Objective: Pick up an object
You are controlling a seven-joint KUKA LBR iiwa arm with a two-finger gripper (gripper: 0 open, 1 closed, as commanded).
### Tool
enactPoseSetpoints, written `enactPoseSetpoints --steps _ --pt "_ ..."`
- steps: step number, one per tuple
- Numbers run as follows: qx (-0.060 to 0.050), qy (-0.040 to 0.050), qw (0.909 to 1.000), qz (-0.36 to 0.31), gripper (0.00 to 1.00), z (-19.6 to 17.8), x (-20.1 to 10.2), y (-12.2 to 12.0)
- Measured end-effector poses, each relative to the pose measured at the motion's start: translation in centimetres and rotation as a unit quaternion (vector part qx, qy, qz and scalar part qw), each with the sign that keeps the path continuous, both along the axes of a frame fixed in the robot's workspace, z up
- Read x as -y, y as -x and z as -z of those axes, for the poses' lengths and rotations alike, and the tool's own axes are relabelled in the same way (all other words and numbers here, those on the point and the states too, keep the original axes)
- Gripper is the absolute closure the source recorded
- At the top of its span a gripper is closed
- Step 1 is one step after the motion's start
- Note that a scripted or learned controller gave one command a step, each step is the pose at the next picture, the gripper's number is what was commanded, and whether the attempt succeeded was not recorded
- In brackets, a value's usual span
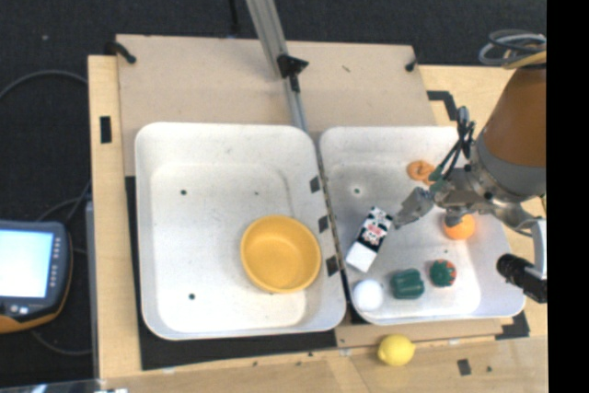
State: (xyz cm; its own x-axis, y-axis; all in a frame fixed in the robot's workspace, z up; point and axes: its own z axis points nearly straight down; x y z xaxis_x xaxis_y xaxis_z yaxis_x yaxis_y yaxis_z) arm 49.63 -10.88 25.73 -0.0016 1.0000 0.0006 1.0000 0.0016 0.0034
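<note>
Orange ball sits in the right bin just at five o'clock from your gripper, whose grip you cannot tell, while the black-and-white carton lies at eight o'clock, long axis running one to seven.

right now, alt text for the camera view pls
The grey arm's gripper hovers over the right bin, near a black-and-white box, orange ball and green block. A yellow bowl sits in the left bin.
</note>
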Motion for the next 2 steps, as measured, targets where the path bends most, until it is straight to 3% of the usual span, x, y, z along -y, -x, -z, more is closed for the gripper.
enactPoseSetpoints --steps 1,2 --pt "0.000 -0.0001 1.0000 0.001 0.00 0.0 0.0 0.0" --pt "-0.003 0.0011 1.0000 0.001 0.00 4.3 0.4 0.3"
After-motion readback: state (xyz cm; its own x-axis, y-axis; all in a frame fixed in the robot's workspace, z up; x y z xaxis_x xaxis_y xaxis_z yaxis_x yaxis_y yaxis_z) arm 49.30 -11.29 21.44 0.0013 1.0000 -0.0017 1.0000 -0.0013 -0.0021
